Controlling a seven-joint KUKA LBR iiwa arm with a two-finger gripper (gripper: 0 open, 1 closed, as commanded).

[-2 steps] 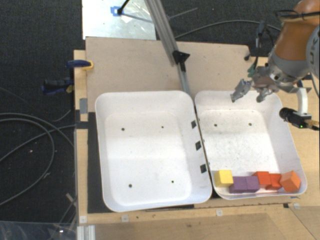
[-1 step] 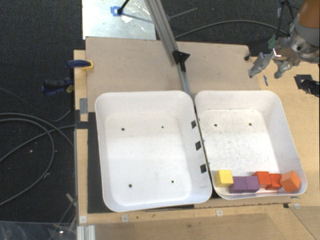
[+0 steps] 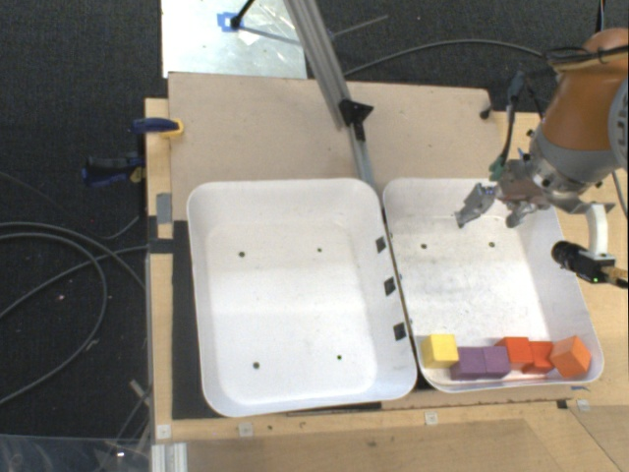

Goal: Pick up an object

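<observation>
Several small blocks lie in a row along the near edge of the right bin [image 3: 462, 264]: a yellow block [image 3: 439, 348], a purple block [image 3: 482, 362], a red-orange block [image 3: 527, 353] and an orange block [image 3: 571, 356]. My gripper [image 3: 496, 207] hangs over the far part of that bin, well above and behind the blocks. Its two fingers stand apart with nothing between them. The orange band and grey wrist rise behind it at the right.
The left bin [image 3: 290, 293] lies beside the right one, with black clips along the shared rim. A slanted metal pole [image 3: 324, 57] crosses the back of the bench. Cables trail on the floor at left.
</observation>
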